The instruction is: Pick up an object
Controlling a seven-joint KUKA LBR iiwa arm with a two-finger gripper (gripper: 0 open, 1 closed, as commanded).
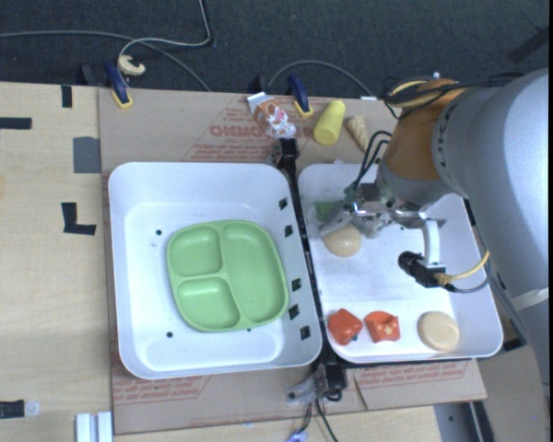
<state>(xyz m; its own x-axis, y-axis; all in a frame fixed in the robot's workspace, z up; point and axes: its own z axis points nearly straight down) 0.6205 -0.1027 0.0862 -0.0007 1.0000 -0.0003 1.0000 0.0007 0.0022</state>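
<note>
Reaching: the arm [479, 164] is coming in from the right of the frame and bending down over the upper part of the right bin [479, 339], probably so the wrist can drop straight onto what is lying there.
End effector: the end effector [364, 212] is hanging low at the upper left of the right bin; how wide it is standing cannot be told, because the wrist housing and cables are covering it from above.
Nearest thing: a pale tan lump [342, 241] is lying just below and left of the end effector, touching or nearly touching it, and a green piece [329, 212] is sitting just above that lump. I judge one of these two to be the target; nothing is visibly being gripped.
Other candidates: two red pieces [362, 326] and a beige round piece [438, 330] are resting along the lower edge of the right bin, well apart from the end effector.
Left bin: the left bin [138, 247] is carrying a green divided plate [227, 274] in its middle.
Table: a yellow object [329, 122] is lying on the table [37, 247] beyond the bins, at the top centre of the frame.
</note>
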